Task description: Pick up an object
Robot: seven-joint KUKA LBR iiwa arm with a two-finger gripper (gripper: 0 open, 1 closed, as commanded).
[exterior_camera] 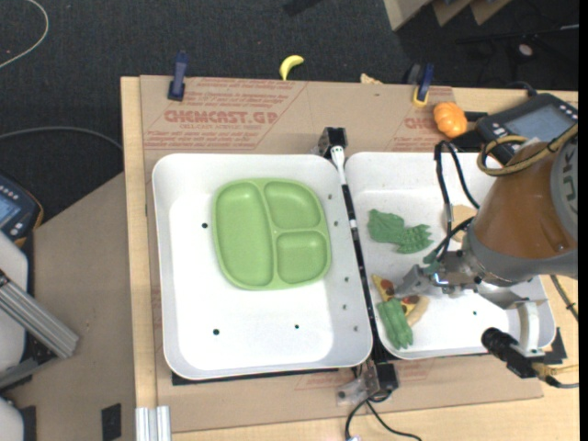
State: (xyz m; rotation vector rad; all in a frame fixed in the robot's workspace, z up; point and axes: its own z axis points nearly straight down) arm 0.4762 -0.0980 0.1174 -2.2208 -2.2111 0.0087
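Here the gripper point(418, 281) sits low in the right bin point(459, 168), its tip close beside a small reddish-yellow piece point(411, 309) and a green leafy toy point(396, 323) near the bin's front wall; whether it is released, clenched or grasping anything I cannot tell. A second green leafy toy point(398, 230) lies a little farther back. The left bin point(184, 246) holds a green divided plate point(271, 233). The risk, I judge, is crowding: closing among these neighbours could nudge one aside or pinch an edge that slips free.
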